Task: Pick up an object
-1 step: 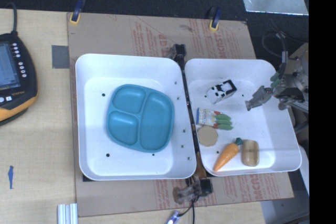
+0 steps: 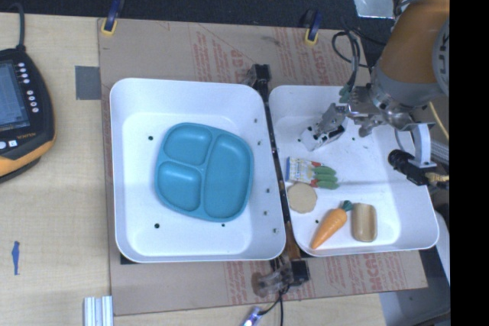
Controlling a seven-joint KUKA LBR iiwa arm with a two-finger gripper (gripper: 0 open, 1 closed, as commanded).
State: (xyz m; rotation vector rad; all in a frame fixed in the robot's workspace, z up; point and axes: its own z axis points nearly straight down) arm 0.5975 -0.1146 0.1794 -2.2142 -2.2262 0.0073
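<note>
In the right bin (image 2: 412, 237) lie an orange carrot (image 2: 328, 227), a tan bread-like piece (image 2: 364, 222), a round beige cookie (image 2: 302, 198) and a small pack with green items (image 2: 312, 172). My gripper (image 2: 327, 127) hangs over the upper part of this bin, its fingers pointing left toward the bin's middle wall. It is above and apart from the objects, with nothing seen between its fingers. The left bin (image 2: 130, 107) holds a blue divided plate (image 2: 204, 171).
A black and orange teach pendant (image 2: 19, 114) lies at the left edge of the bench. Clamps (image 2: 112, 17) hold the brown board at its far edge. Cables run from the arm's wrist (image 2: 353, 57) over the right bin.
</note>
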